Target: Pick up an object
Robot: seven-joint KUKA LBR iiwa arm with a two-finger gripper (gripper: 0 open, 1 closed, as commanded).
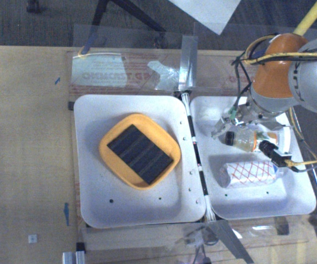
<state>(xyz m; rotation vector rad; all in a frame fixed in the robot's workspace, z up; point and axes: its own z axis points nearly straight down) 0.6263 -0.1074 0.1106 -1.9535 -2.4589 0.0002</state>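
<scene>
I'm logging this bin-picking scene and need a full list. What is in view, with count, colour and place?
bins: two, white, shallow, side by side on the bench.
yellow dish: one, yellow-orange with a dark ribbed panel on top, middle of the left bin.
small bottle: one, clear with a dark cap, lying in the right bin under the gripper.
white roll: one, white with a red criss-cross pattern, lying in the right bin nearer the front.
bench: one, tan, under the bins.
office chair base: one, black, on the floor beyond the bench.
arm: one, grey with an orange band, reaching in from the right.
gripper: one, over the right bin, by the small bottle.
</scene>
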